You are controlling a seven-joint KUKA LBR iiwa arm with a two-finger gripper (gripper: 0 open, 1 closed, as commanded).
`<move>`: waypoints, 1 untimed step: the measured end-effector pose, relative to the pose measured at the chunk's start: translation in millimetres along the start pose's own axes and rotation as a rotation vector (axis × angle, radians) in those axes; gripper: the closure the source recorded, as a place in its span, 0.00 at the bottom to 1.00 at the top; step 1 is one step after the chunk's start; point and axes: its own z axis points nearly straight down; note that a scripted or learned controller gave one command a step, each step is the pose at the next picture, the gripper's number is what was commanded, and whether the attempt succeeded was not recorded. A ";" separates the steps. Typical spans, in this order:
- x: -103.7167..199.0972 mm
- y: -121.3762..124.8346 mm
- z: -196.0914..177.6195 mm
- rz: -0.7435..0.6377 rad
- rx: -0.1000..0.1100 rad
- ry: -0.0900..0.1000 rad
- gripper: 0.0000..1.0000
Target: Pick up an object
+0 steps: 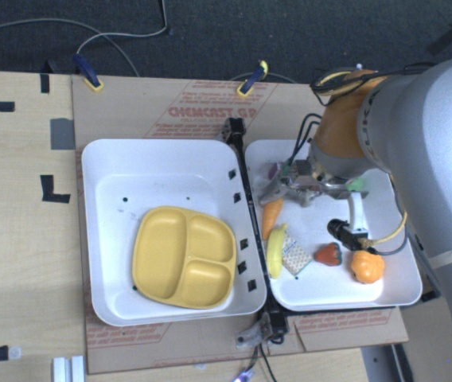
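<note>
Grey arm (pixel 417 134) looms closest, reaching from right into right bin (pixel 405 293). Jaws hang low at bin's upper left, poised above carrot (pixel 271 215); spread or pressed, cannot tell. Banana (pixel 274 253), red toy (pixel 329 254), orange toy (pixel 367 267) lie loose nearby, ready for picking. Left bin (pixel 107 173) holds yellow divided tray (pixel 185 257).

A single fixed camera is mounted above the bench (pixel 19 213) and looks down at a slant. The left bin (pixel 99 213) and the right bin (pixel 401 285) sit side by side across the centre of the frame at moderate range. The arm (pixel 417 126) enters from the right edge.
</note>
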 end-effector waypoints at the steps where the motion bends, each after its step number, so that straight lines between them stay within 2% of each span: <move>1: -1.2 -9.0 -0.2 -0.001 -0.001 0.000 0.00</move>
